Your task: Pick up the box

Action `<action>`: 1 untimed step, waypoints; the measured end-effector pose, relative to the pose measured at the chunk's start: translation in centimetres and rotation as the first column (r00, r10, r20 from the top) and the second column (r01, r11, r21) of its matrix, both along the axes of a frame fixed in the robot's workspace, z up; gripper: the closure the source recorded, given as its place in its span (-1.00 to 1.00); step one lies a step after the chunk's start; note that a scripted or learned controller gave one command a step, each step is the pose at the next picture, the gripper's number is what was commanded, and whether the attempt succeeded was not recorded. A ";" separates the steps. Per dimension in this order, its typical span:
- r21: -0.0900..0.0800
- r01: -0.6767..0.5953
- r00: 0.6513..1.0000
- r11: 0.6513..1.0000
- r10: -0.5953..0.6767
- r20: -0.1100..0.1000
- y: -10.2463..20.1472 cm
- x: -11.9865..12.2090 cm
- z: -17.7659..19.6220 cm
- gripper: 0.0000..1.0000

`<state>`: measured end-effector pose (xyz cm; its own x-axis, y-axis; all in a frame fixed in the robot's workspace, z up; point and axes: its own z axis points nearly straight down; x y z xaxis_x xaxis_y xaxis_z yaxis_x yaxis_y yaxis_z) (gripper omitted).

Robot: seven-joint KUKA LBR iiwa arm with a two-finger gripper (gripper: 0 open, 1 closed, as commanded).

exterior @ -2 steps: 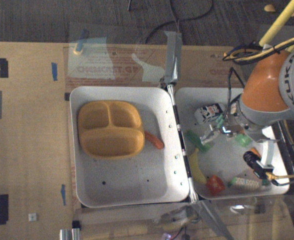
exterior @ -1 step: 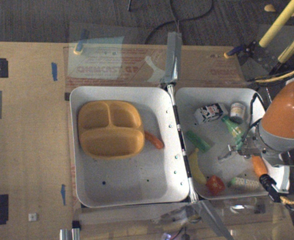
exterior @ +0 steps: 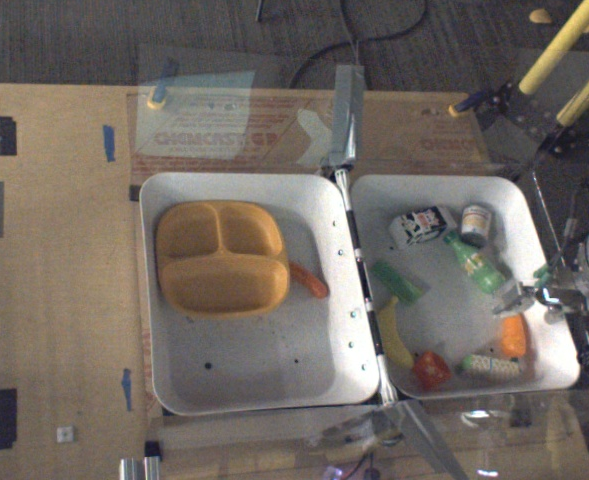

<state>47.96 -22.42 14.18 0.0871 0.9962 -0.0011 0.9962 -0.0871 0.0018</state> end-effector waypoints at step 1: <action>0.002 0.040 0.999 0.999 -0.040 -0.003 9.4 0.0 -4.1 -1.00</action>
